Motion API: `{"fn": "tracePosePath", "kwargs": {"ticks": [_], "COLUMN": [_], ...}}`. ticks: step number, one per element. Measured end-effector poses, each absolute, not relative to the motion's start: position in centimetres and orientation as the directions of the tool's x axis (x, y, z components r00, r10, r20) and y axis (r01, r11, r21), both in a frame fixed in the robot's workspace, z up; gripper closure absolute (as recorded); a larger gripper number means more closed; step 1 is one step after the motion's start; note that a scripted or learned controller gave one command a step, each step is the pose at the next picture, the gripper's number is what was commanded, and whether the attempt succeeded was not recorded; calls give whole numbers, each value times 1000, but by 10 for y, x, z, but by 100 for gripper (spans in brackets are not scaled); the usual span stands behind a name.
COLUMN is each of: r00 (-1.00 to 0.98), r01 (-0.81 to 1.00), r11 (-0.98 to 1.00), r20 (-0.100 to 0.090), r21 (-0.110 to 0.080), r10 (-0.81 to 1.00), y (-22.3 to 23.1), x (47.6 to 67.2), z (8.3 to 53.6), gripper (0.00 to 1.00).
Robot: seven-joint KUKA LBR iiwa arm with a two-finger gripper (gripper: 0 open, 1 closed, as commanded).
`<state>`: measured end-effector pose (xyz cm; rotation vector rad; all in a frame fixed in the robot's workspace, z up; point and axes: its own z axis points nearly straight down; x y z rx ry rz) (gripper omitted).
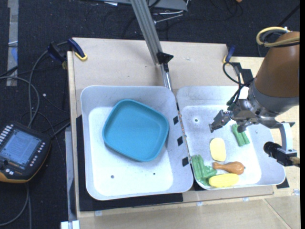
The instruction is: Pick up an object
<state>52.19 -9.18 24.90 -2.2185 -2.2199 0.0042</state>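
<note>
The right bin (200, 101) holds several small items. A pale yellow oval piece (218, 149) lies in its middle. Below that are a brown drumstick (229, 166) and a yellow oblong piece (224, 180). A green leafy piece (202, 169) sits at the bin's near left corner, and a green stick (241, 135) lies farther right. My gripper (228, 124) hangs over the right bin, just above and behind the oval piece, with the green stick under its right finger. Its fingers stand open with nothing between them.
A large blue square plate (136, 130) lies tilted in the left bin (95, 175). A metal pole (150, 30) slants down to the divide between the bins. The arm's grey and orange body (279, 75) covers the right bin's far right corner.
</note>
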Motion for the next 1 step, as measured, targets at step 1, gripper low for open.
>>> {"fn": "tracePosePath", "kwargs": {"ticks": [1], "r00": [0], "r01": [1000], "r11": [0], "r20": [0], "r21": [-5], "r10": [1000], "y": [-94], "x": [511], "z": [195], "gripper": [0]}}
